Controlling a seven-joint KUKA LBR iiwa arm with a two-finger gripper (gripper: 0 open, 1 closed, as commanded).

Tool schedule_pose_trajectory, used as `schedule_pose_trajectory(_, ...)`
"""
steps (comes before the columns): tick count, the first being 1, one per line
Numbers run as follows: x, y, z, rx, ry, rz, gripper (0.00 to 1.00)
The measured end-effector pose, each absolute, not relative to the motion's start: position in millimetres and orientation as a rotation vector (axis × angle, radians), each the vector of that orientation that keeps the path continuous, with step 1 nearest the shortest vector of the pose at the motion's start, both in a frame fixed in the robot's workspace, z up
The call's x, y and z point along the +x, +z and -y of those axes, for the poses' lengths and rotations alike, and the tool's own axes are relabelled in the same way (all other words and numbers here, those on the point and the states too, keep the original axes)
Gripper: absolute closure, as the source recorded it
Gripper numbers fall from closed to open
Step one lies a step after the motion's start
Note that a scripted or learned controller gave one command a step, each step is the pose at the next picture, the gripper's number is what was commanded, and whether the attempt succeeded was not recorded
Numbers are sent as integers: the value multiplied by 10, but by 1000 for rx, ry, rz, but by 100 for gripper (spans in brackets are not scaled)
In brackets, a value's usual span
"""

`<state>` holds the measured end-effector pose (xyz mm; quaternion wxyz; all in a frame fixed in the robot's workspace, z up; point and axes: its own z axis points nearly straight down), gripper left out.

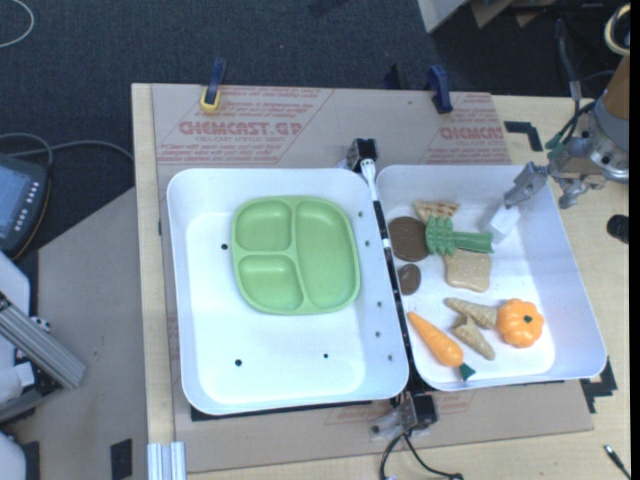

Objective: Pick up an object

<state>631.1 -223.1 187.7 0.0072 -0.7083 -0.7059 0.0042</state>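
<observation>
Toy food (463, 278) in right bin (575, 268); green plate (296, 254) in left bin (195, 268).

one fixed camera, high above the bench (150, 268), angled down, both bins (200, 368) in frame
</observation>
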Motion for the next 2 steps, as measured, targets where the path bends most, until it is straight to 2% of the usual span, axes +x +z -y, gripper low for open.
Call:
schedule_pose_trajectory(1, 6346, 1975, 2227, -2221, 0, 2221, 0)
schedule_pose_trajectory(2, 6349, 1355, 2173, -2216, 4, 2221, 0)
